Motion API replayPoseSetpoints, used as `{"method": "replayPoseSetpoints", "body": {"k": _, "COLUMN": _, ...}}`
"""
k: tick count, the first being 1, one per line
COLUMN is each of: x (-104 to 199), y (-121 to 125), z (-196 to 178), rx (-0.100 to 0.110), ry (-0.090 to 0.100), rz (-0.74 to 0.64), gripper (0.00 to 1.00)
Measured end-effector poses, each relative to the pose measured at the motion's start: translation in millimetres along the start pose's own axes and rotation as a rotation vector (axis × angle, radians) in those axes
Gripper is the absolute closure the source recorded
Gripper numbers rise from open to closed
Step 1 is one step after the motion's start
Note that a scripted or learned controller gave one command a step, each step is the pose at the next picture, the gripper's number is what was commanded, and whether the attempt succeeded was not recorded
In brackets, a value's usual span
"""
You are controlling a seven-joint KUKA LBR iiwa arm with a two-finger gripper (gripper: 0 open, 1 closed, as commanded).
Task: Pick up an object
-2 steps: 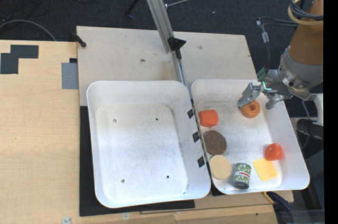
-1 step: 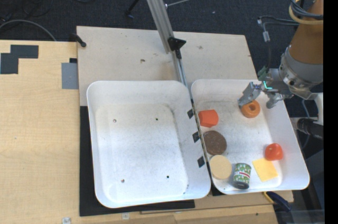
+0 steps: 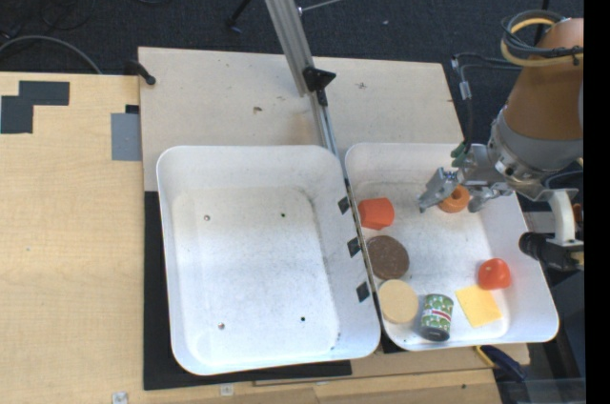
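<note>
Claw (image 3: 448, 194) poised over the right bin (image 3: 534, 321), seemingly closed around a small orange object (image 3: 457, 199).
Glossy red ball (image 3: 493, 273) lies toward five o'clock.

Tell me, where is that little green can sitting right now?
The green can lies in the right bin, near its front edge, between the tan disc and the yellow block.

We see the arm (image 3: 545, 107) as a thick rounded cylinder, orange across its broad upper band and grey at the wrist below. A yellow cable (image 3: 527, 24) and black ones loop above it. Its gripper (image 3: 448, 192) is small, made of silvery grey metal with angular parts.
</note>
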State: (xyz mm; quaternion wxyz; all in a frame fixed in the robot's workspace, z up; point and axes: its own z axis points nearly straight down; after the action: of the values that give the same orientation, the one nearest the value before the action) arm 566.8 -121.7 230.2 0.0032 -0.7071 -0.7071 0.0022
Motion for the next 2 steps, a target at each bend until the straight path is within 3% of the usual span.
{"method": "replayPoseSetpoints", "body": {"k": 2, "x": 9, "y": -7, "z": 91, "rx": 0.001, "ry": 0.001, "rz": 0.002, "gripper": 0.00}}
